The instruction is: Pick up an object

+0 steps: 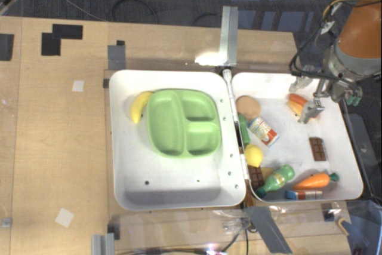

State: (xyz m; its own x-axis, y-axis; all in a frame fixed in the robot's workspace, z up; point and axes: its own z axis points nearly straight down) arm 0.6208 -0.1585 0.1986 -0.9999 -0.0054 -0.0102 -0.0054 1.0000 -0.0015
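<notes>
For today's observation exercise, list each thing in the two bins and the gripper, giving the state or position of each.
Gripper: above right bin, beside orange item, holding nothing visible.
Green plate: flat in left bin, upright.
Banana: lying against plate's left edge.
Can: lying on its side.
Green bottle: lying down.
Carrot: lying flat.
Lemon: resting near divider.
Chocolate bar: lying flat.

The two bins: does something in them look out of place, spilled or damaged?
Nothing looks spilled or broken. One small oddity: the banana in the left bin lies wedged between the bin wall and the green divided tray, partly tucked under the tray's edge. In the right bin, the toys lie scattered and loose.
</notes>
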